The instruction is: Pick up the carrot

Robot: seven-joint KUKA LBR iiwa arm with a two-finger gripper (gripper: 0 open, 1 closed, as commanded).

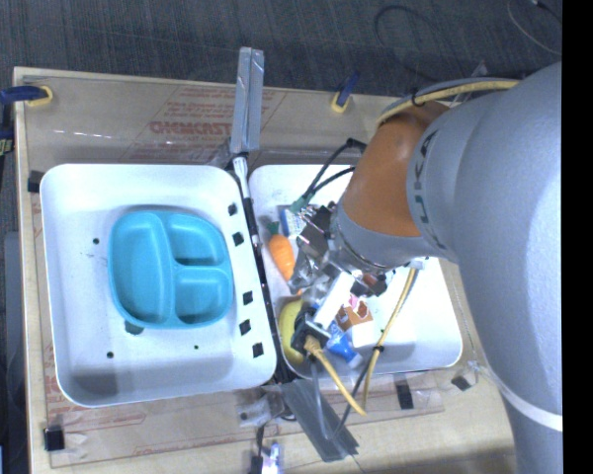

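An orange carrot (281,257) lies in the right bin (277,188) near its left wall, next to the divider. My gripper (306,276) hangs low over the bin just right of the carrot, its body crowding several small items. The carrot's right side is partly covered by the gripper hardware. I cannot make out whether anything sits between the fingers.
The left bin (74,215) holds a blue divided tray (173,267). In the right bin a yellow item (291,316), a blue item (340,347) and a small box (357,312) sit under the wrist. The large grey arm (494,215) covers the bin's right part.
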